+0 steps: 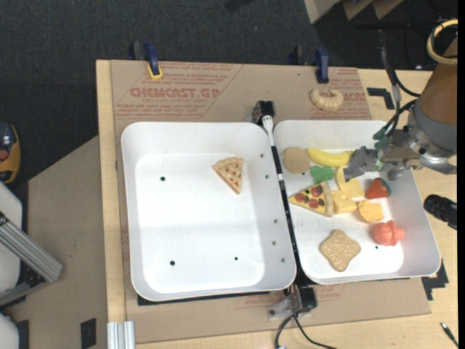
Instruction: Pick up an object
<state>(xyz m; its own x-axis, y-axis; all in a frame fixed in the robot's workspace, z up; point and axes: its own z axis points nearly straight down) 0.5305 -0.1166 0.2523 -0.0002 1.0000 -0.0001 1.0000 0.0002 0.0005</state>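
The gripper [361, 164] hangs over the right bin [418, 264], at its 1 o'clock, above clustered toy foods [341, 195]. Finger state cannot be told. A pizza slice [230, 173] lies in the left bin [145, 217].

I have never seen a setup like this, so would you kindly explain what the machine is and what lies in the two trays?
This is one picture, taken by a fixed camera above a bench, looking down at a slant. The grey arm entering from the right is a robot; its end effector hangs over the right bin, and I cannot tell whether it grips anything. That bin holds toy food: a banana, a pizza slice, a round cookie, a cracker, a green piece, yellow cheese-like blocks and red fruit. The left bin holds a second pizza slice. The robot is meant to pick up one object.
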